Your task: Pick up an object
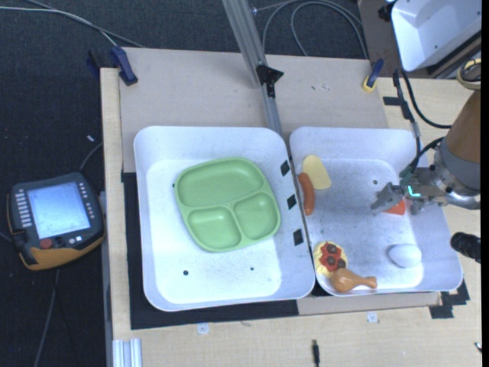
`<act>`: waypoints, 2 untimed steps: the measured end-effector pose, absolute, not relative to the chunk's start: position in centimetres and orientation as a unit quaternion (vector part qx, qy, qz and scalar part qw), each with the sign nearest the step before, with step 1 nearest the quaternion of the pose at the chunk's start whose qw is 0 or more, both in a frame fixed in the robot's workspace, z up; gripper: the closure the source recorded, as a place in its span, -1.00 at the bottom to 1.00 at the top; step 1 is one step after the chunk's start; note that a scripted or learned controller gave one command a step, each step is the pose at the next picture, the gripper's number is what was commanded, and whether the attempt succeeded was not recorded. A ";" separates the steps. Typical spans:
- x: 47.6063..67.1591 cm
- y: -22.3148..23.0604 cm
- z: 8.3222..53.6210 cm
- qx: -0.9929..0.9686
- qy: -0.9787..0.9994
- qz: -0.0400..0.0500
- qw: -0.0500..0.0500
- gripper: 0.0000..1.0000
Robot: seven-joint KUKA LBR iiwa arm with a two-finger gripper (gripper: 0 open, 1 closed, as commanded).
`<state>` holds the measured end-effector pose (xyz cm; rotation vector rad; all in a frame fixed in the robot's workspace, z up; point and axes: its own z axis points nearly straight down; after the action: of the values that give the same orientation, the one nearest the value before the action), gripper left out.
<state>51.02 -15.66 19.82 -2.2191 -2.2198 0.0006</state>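
My gripper hangs over the right part of the right bin, reaching in from the right. A small orange-red object shows right beneath it, partly hidden by the gripper, and I cannot tell whether it is gripped. Lying elsewhere in this bin are a hot dog and a yellow chip-like piece by the left wall, a pizza slice and a chicken drumstick at the front, and a white egg at the front right.
The left bin holds a green divided plate. A metal pole slants down to the seam between the bins. A teach pendant lies off the bench to the left.
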 end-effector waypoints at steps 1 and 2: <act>51.0 -15.7 19.8 -0.707 -0.707 0.000 0.001 -1.00; 50.1 -15.9 15.1 -0.707 -0.707 0.001 0.004 -1.00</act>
<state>50.09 -15.85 15.10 -2.2172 -2.2148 0.0042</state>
